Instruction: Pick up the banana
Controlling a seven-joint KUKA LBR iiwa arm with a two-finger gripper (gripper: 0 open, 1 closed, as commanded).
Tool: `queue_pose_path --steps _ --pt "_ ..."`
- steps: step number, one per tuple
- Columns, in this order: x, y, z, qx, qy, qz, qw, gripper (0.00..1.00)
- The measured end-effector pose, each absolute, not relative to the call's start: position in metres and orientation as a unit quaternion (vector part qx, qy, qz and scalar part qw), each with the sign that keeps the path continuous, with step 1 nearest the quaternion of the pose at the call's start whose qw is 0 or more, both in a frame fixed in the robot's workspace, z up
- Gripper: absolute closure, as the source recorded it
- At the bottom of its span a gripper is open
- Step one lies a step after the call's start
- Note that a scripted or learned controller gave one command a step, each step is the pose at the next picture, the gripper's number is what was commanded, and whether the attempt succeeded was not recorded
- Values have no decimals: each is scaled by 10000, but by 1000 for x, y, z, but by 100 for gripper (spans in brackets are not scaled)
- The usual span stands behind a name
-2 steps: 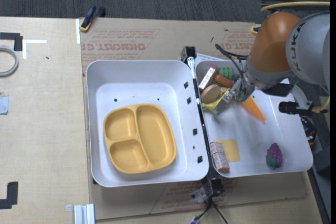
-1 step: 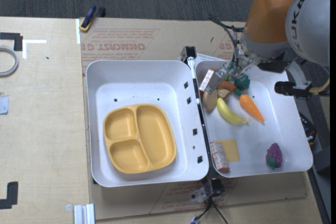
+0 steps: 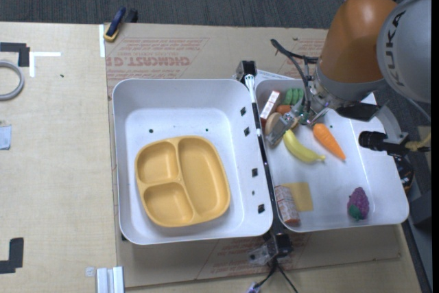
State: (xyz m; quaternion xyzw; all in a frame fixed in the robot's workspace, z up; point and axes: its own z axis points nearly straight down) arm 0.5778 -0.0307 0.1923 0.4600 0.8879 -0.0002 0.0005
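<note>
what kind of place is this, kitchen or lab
Most likely a robotics lab bench, not a kitchen: a KUKA arm reaches over two white bins, the banana and carrot look like toy props, and tape marks dot the bench.

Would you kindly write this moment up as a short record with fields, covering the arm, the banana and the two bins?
arm: reaches in from the right, gripper low over the far part of the right bin
banana: lies in the right bin, beside the carrot, just in front of the gripper
other items in right bin: purple grapes, yellow cheese slice, small packets along the left wall
left bin: holds a yellow divided plate
task status: banana not yet lifted
</note>
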Motion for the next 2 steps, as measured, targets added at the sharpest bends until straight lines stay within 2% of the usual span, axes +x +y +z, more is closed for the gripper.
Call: queue_pose_path --steps 1,2 --pt "578 -31 192 4602 8878 -2 5 0" --pt "639 -112 107 3099 9508 0 16 0"
